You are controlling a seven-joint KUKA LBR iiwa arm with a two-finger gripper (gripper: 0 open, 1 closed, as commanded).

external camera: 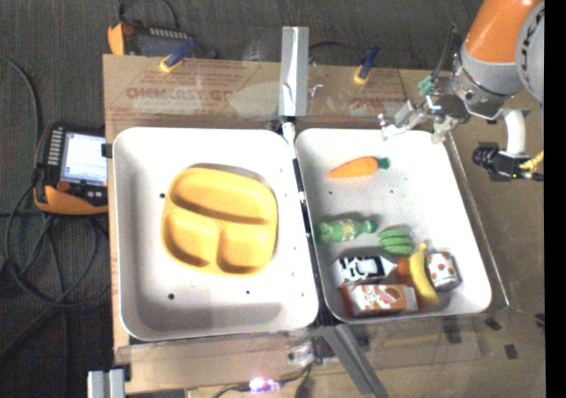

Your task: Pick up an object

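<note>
hovering above the far right corner of the right bin (469,202), gripper (414,120) at the end of the grey arm (504,34), orange band showing above the wrist. fingers pointing left toward the bin's far rim; nothing visible between them; cannot tell how far apart they stand, too small and cluttered at this angle.

candidate objects all in the right bin:
- toy carrot (358,166), orange with green top, lying on its side in the far half, well apart from the rest, nearest to the gripper but not touching it.
- green bottle (347,229) lying on its side near the middle, close to the left wall.
- green ridged vegetable (396,239) just beside the bottle, to its right.
- black-and-white carton (364,267) lying flat nearer the front.
- red-brown box (380,298) against the front wall, touching the carton.
- yellow banana (424,277) curving along the right of the carton and box.
- small red and white can (443,271) just right of the banana.

left bin (133,237) holding a yellow sectioned tray (221,219), tilted slightly, three compartments visible.

cardboard sheet (195,91) under both bins, two blue clamps at its far edge. orange handheld pendant (75,166) left of the bench on dark floor, cables around it.
</note>
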